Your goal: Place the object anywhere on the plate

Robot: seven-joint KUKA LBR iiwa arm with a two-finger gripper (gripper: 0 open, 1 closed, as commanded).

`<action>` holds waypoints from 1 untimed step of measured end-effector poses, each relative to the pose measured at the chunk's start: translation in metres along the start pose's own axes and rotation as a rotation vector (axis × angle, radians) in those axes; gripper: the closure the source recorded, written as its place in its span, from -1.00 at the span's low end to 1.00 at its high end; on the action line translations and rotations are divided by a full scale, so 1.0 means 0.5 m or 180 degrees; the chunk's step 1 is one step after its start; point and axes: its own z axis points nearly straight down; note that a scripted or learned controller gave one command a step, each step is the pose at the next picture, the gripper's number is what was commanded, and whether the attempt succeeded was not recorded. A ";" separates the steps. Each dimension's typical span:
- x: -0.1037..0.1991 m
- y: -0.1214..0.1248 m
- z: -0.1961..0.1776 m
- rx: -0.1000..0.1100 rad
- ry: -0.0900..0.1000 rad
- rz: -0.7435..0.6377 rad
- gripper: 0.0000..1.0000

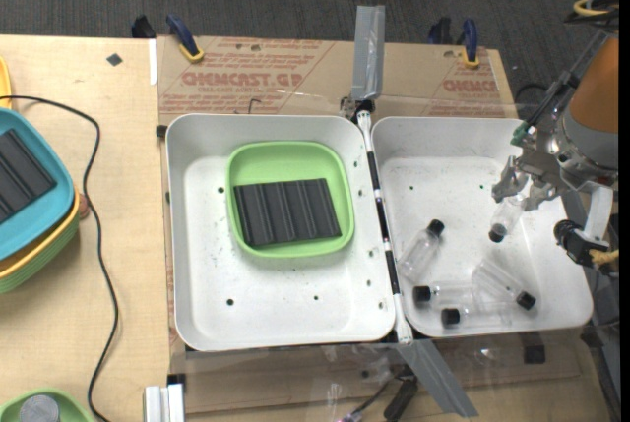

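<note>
My gripper hangs over the right side of the right bin. Its fingers are shut on the upper end of a clear vial, which tilts down to the left with its black cap lowest. The green plate sits in the left bin, well to the left of the gripper. A dark ribbed slab covers most of the plate's floor.
Several more clear vials with black caps lie in the right bin, one near the middle and others along the front. A raised divider separates the bins. Cardboard backs the bins; teal and green dishes stand at far left.
</note>
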 end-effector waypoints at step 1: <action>0.000 0.000 0.000 -0.0001 0.0000 0.0001 -1.00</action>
